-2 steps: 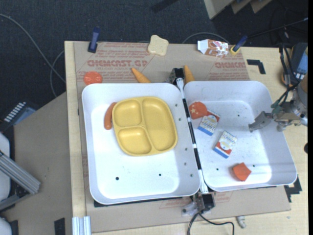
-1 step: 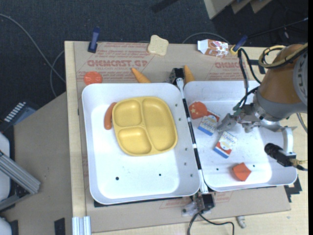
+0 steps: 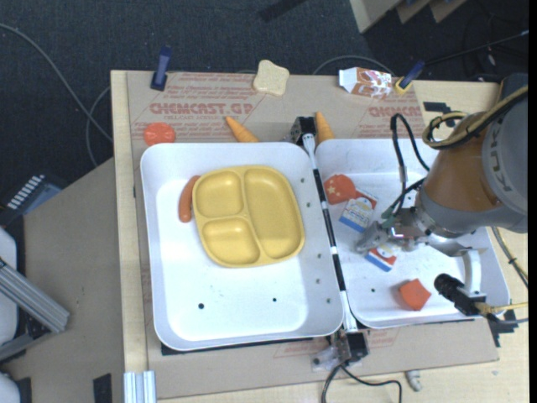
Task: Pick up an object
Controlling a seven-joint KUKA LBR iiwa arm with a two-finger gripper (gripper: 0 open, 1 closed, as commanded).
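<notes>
The likeliest target is the small white, blue and red packet [image 3: 379,257] lying flat near the middle of the right bin [image 3: 470,162], with a second packet [image 3: 357,214] at its 11 o'clock, a red disc [image 3: 338,187] beyond that and an orange-red block [image 3: 413,294] at its 5 o'clock. The gripper [image 3: 388,233] hangs just above it — whether the fingers are released or clenched I cannot tell. This looks like the approach step; next comes a straight descent and a closing on the thin packet — a shallow, easily missed grasp.
</notes>
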